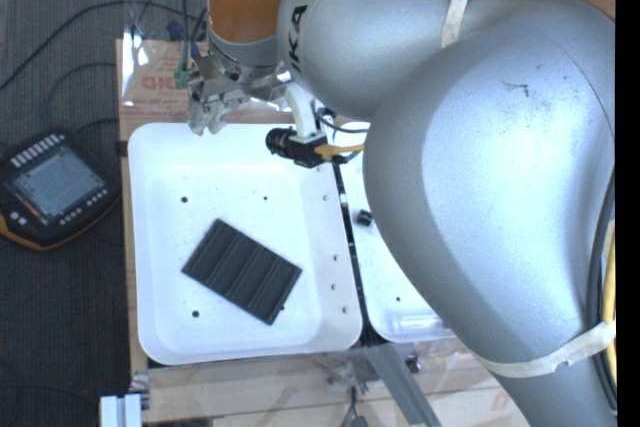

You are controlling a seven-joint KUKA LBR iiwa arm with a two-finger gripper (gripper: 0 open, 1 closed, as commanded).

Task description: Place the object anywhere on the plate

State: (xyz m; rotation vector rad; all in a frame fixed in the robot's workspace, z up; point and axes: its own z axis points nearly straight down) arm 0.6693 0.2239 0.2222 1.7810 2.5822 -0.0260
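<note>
Dark ribbed rectangular slab is lying flat, slantwise, mid-floor of the left shallow white bin, probably serving as the plate. Gripper is hovering over that bin's far rim; finger state unclear.

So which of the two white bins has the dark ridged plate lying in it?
The left bin, the one in full view. The dark ridged plate lies tilted on its floor, with the gripper above its far rim. The arm covers most of the right bin.
</note>
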